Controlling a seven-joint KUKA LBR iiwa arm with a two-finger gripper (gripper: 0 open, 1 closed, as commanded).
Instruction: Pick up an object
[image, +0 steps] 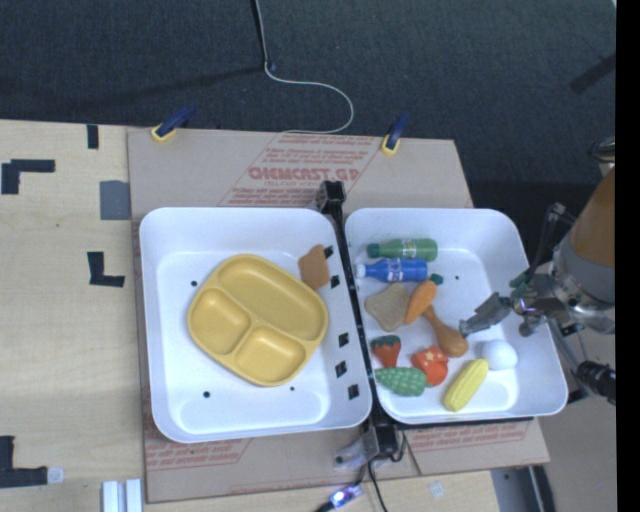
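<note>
A robotics lab; white bins (160, 300) clamped on cardboard (300, 170) (toy food (420, 330) inside), robot arm (590, 260) beside.

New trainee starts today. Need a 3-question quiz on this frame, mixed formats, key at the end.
1. True or false: the yellow divided plate lies in the left bin.
2. Which toy lies nearest the gripper? A) green bottle B) chicken drumstick C) green pickle-like toy
3. Fill in: the blue bottle lies directly below the ____ bottle in the camera view.

Key: 1 true. 2 B; the gripper sits low over the right bin, just right of the drumstick and above the white egg. 3 green.
</note>
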